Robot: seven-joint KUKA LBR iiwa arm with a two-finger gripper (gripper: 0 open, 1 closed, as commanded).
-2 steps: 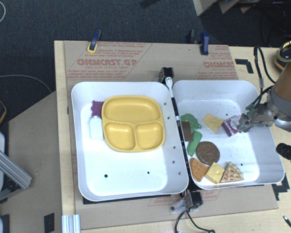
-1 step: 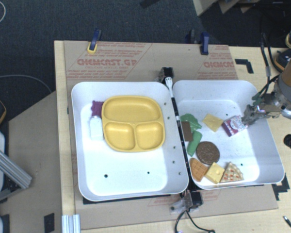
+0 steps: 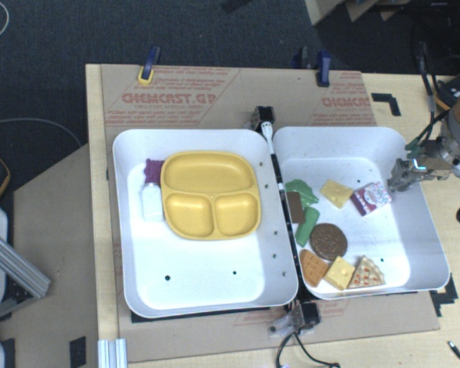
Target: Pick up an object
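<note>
While the gripper [image 3: 401, 173] sits at the right bin's [image 3: 425, 240] right wall, near the far right corner, whether it is open or closed on anything cannot be told; the view is too small and blurred there. Nearest candidate object: a red-and-white wrapped packet [image 3: 370, 197], lying just beside the gripper toward the bin's middle, apparently not lifted. Other contents of the right bin: yellow cheese wedge [image 3: 336, 193] mid-bin, green toy vegetables [image 3: 304, 202] and a brown bar [image 3: 294, 207] along the left wall, round chocolate cookie [image 3: 328, 241], waffle piece [image 3: 315, 266], second cheese block [image 3: 340, 272] and pizza slice [image 3: 366, 273] along the near edge. Left bin [image 3: 192, 286] carries a yellow divided plate [image 3: 211, 193] with a purple item [image 3: 153, 170] and a white bottle [image 3: 151, 202] at its left side. Risks, judged: the packet is thin and crinkly, so it may slip free; closeness to the wall may make the gripper strike the rim or push the packet away rather than close on it.
</note>
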